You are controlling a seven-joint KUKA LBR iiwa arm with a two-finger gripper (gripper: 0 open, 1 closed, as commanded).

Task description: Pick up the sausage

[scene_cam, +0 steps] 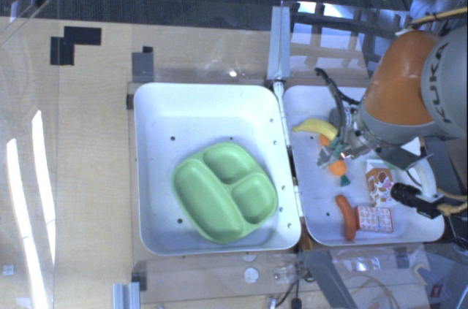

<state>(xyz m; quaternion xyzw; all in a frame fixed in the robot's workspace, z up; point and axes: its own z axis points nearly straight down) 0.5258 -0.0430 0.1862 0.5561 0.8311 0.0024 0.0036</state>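
Camera view from above, slanted down over a pale wooden tabletop (88,176) with two shallow white bins side by side. Left bin (157,110): a green divided plate (223,191) with three compartments, lying near the middle. Right bin (311,216): sausage (346,216) at the near side, a short reddish-orange link with rounded ends, smooth skin, lying almost lengthwise front to back, resting flat on the bin floor. Just right of it, touching or nearly so, a small printed packet (374,219); farther back, a second brown-and-white packet (379,183). Banana (316,127) toward the far left of that bin, and a small orange carrot-like piece (336,168) between banana and sausage. End effector (333,154) reaching in from the right under the grey arm (398,121) with its orange band, hovering over the orange piece, apart from the sausage; fingers too blurred and cluttered to tell whether released or clenched.
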